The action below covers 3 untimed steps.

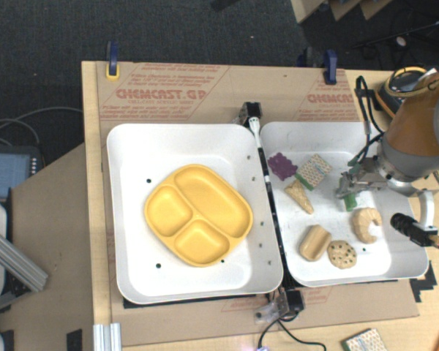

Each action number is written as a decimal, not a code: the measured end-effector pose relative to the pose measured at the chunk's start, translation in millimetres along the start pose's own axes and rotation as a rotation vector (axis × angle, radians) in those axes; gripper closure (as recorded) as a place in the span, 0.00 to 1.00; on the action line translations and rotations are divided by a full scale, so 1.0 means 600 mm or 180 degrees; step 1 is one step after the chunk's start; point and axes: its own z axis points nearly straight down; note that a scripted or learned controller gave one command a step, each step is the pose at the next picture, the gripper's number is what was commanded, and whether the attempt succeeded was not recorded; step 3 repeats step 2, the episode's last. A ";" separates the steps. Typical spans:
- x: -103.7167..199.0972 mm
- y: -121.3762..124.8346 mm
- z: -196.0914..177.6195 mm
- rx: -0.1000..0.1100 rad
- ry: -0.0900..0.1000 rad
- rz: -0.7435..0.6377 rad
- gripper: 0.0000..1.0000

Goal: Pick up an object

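2 shallow white bins are seen side by side on a cardboard-covered bench (205, 86), which is printed with red lettering and held by 2 blue clamps (113, 61) at its far edge

Left bin (132, 269): 1 yellow divided tray (197, 214) is set near the centre, with 3 compartments, turned at a slant to the bin walls

Right bin (395, 265): 6 small items are counted, plus 1 partly hidden
- purple grape-like piece (282, 165), near the far-left corner
- patterned square packet (313, 170), just beside the purple piece, tilted
- tan cone-shaped piece (300, 196), nearer than the packet, lying on its side
- tan bread-roll piece (314, 242), toward the near edge
- round cookie with dark chips (342, 254), just beside the roll, on its right
- pale croissant-shaped piece (366, 225), toward the right wall
- small green piece (349, 202), glimpsed directly under the gripper, its shape not made out

The arm (417, 134) is seen entering from the right, grey below an orange band, with black cables looped at its side. The gripper (349, 185) is lowered into the right bin between the packet and the croissant-shaped piece, above the green piece. Whether the gripper is wide, narrow or closed on anything cannot be told from this angle, and no contact with the green piece can be confirmed

All other items are noted lying apart from the gripper on the bin floor
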 end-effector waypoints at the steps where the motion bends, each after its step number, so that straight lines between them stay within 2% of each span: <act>1: 0.092 0.032 0.019 -0.0002 0.0001 -0.0021 1.00; 2: 0.240 0.176 -0.163 -0.0060 0.0006 -0.0041 1.00; 3: 0.240 0.176 -0.163 -0.0060 0.0006 -0.0041 1.00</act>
